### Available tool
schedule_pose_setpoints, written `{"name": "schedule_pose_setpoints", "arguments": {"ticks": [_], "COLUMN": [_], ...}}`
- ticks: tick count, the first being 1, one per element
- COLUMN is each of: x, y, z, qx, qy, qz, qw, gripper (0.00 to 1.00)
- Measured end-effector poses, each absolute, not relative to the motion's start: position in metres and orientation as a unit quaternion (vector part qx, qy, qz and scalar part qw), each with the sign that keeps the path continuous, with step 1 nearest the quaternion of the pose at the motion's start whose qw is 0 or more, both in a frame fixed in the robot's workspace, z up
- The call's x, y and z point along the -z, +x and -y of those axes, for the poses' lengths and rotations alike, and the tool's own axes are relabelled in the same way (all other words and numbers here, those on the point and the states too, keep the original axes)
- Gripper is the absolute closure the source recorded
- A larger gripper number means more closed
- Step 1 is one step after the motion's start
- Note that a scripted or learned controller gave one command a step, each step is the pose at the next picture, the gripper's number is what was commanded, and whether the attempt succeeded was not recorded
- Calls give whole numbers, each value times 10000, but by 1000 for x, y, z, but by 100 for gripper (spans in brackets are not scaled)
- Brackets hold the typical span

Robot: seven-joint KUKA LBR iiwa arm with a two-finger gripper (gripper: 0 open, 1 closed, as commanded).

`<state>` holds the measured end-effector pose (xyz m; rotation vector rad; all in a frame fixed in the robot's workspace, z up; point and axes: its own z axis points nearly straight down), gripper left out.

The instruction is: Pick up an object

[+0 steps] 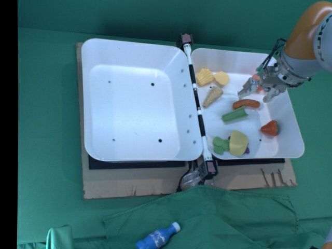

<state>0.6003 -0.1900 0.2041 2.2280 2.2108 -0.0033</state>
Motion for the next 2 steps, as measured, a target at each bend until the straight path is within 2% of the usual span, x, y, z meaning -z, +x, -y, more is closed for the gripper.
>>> {"name": "schedule_pose_setpoints", "arguments": {"ticks": [1,2], "x": [-187,-200], "y": [554,556], "z": [187,190], "qx": [-53,-64], "qy": [7088,7097], "qz": [-7053,-7043], "qw": [110,148], "gripper": [0,100]}}
